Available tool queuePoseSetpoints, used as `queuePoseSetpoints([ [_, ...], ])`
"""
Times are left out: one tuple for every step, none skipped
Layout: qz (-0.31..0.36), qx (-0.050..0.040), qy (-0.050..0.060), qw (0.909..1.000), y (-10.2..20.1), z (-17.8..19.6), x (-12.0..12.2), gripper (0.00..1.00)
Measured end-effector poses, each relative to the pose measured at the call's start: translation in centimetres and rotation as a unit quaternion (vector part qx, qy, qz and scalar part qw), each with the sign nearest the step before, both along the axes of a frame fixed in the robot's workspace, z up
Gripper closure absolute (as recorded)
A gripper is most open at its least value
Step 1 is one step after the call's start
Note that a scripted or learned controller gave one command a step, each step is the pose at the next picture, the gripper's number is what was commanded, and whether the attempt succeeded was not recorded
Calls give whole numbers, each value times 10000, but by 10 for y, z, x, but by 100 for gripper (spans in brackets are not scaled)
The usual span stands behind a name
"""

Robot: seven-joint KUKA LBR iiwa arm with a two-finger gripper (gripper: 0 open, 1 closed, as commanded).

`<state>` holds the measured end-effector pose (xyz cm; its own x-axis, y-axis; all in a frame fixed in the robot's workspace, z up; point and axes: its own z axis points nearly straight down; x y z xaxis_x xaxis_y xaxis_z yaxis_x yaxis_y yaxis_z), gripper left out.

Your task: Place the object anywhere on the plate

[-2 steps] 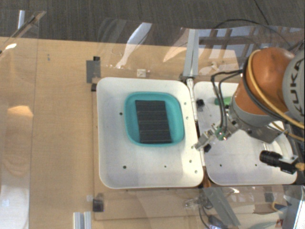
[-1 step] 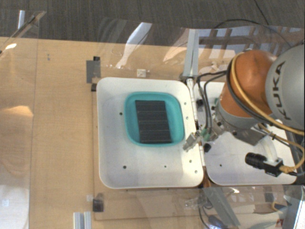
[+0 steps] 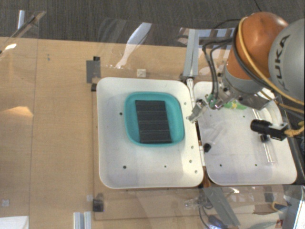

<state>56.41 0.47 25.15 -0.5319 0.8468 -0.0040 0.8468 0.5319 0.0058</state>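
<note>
bench (image 3: pixel 47 128): dark block (image 3: pixel 153 121) on teal plate (image 3: pixel 177 128), left bin (image 3: pixel 143 173); jaws at bin's right rim, state unclear.

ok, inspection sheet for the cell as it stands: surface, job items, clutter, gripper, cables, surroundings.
Surface: left bin and right bin, both white, side by side on a wooden bench.
Job's things: dark ribbed block lies flat on the teal plate in the left bin.
Clutter: small green thing by the wrist, over the right bin; cannot tell what.
Grippers: gripper at the right bin's left edge.
Cables: dark cables loop along the wrist.
Surroundings: dark carpet beyond the bench.
</note>
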Motion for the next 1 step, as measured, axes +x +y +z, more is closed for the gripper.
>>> queuePoseSetpoints([
  [-273, 2, 4, 9996, 13, -5, 18, 0],
])
